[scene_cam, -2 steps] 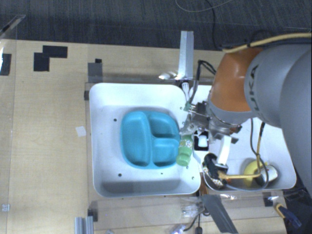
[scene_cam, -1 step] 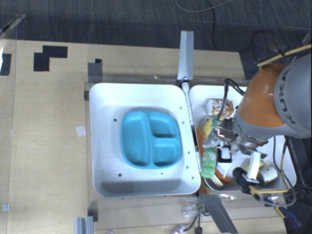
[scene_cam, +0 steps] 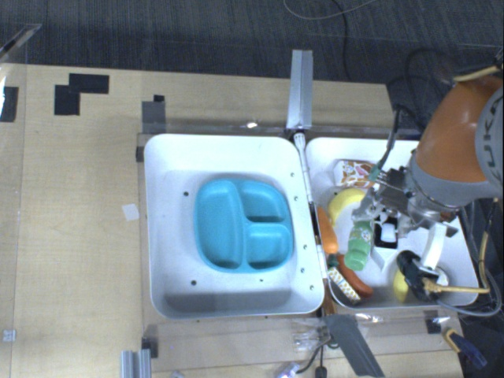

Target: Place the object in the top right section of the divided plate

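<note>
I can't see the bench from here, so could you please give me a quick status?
Gripper low in the right white bin, over the green bottle. Blue divided plate sits bare in left bin. Path across looks unobstructed.

I found no text, brand, number or sign that I could read. The printed packet (scene_cam: 353,172) in my right bin (scene_cam: 470,268) carried colourful markings, and the green bottle (scene_cam: 359,243) bore a pale label, but both were too small to make out.
</note>
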Motion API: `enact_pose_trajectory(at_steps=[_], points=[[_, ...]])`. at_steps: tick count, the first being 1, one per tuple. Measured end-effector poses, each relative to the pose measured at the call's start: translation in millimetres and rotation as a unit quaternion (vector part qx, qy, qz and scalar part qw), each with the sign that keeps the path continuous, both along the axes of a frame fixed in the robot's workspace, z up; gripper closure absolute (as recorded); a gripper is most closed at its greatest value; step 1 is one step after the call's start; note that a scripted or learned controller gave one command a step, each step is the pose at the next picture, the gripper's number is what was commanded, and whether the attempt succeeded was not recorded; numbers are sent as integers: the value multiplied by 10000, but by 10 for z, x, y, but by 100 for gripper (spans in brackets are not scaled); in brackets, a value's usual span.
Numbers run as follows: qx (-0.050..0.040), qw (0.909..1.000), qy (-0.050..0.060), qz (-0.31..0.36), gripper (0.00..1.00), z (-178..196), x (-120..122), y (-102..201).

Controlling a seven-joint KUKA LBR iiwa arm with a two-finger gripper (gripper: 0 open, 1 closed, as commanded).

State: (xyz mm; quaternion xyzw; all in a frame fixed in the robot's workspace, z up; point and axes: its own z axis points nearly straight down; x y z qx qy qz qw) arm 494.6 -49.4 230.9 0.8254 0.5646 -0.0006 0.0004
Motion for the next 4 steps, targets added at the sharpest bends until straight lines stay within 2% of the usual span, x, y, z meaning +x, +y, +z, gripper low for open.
enact_pose_trajectory(at_steps=[1, 2, 3, 4], points=[[1, 9974, 5, 718, 100, -93, 307, 279], [4, 9876, 12, 1572, 100, -497, 410, 1300], [1, 9926, 12, 1217, 100, -587, 57, 2489], [-3, 9972, 14, 752, 100, -502, -78, 2844]])
